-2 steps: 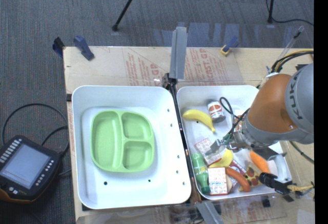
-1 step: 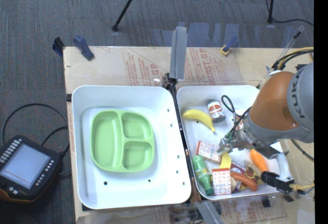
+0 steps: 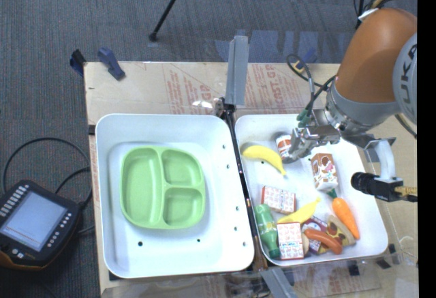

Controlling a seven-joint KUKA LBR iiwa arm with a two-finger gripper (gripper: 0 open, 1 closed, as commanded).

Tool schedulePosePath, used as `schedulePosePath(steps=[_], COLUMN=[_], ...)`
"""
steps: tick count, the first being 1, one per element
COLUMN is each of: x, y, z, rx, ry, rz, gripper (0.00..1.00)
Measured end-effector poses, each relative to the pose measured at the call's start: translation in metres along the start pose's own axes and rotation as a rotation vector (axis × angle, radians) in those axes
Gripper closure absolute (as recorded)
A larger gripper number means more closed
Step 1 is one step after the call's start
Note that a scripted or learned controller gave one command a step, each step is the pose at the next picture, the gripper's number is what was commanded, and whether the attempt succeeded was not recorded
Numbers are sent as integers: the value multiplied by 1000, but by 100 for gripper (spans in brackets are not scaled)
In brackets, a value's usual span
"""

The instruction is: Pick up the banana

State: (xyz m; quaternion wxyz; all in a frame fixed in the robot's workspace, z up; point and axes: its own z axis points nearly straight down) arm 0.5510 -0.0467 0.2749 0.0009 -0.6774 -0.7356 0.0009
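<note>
The yellow banana (image 3: 264, 157) lies curved on the floor of the right bin (image 3: 253, 127), near its left wall in the upper half. My gripper (image 3: 298, 147) hangs low over the same bin, a short way to the right of the banana and apart from it. A small red and white can (image 3: 284, 145) sits between the banana's upper end and the gripper, right against the gripper's tip. The banana has nothing gripping it.
Around the banana lie a snack carton (image 3: 324, 172), a carrot (image 3: 345, 217), a red-patterned box (image 3: 278, 199), a yellow wedge (image 3: 303, 210), a green bottle (image 3: 267, 230) and a sausage (image 3: 323, 239). A green divided plate (image 3: 163, 187) sits in the left bin (image 3: 109, 133).
</note>
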Motion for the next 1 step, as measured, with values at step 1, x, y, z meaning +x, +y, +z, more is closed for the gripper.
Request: schedulePosePath(steps=[1], x=[0], y=[0], z=[0], rx=[1], ry=[0], rz=[-1], gripper=[0])
